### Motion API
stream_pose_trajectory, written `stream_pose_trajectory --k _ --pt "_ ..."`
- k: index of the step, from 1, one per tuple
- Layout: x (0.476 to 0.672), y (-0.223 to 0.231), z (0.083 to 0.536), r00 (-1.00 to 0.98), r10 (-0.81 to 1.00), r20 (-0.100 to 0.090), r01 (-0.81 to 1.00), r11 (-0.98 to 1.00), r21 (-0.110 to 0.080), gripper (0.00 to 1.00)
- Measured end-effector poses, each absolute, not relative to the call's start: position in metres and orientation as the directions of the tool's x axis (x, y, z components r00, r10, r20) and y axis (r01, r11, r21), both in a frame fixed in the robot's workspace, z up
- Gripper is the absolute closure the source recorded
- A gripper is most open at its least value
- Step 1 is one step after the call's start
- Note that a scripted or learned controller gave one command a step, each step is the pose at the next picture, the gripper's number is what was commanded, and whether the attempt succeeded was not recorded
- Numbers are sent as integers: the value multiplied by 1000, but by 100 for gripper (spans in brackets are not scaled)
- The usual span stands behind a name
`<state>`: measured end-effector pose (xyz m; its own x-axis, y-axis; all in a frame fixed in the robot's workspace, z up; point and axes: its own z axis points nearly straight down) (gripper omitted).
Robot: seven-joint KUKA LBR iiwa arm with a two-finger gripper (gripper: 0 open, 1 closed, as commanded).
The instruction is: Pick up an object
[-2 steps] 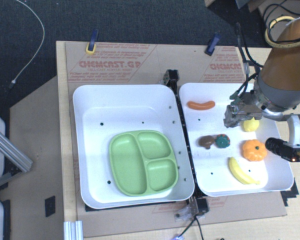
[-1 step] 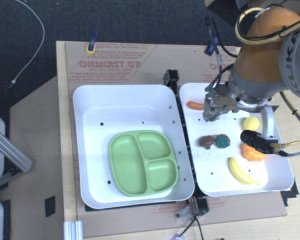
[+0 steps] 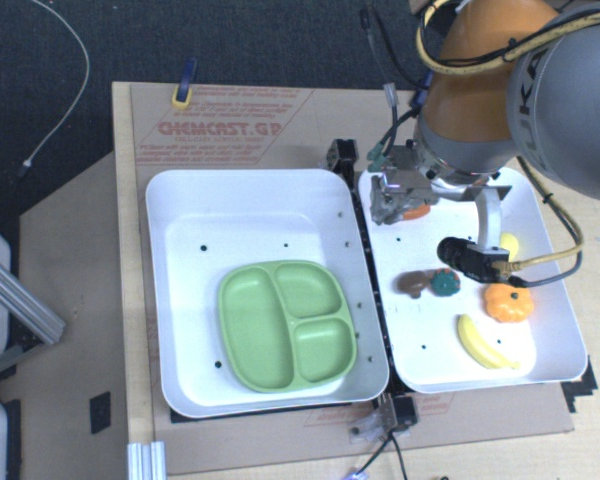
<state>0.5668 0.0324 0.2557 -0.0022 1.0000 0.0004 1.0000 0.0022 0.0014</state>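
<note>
Gripper point(image 3: 392, 200) low in the upper left corner of the right bin point(image 3: 425, 346), just beside a small orange-red piece point(image 3: 418, 210) peeking out at its lower right edge; spread or pressed together, cannot tell, nor whether touching that piece. Below, mid-bin: brown lump point(image 3: 413, 285) against teal ball point(image 3: 445, 284), orange fruit point(image 3: 507, 304) further right, banana point(image 3: 483, 342) toward the lower right. Left bin point(image 3: 190, 268) bearing a green plate point(image 3: 285, 323), lower centre of the frame.

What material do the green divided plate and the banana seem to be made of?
Green divided plate: probably moulded plastic with a matte finish, judging by its uniform colour and soft rounded ridges. Banana: likely a plastic toy, as it is smooth and evenly yellow with a faint sheen, though real fruit cannot be excluded.
</note>
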Motion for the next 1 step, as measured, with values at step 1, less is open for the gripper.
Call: stream_pose_trajectory --k 1 --pt "595 87 250 -6 1000 1 1000 6 3 100"
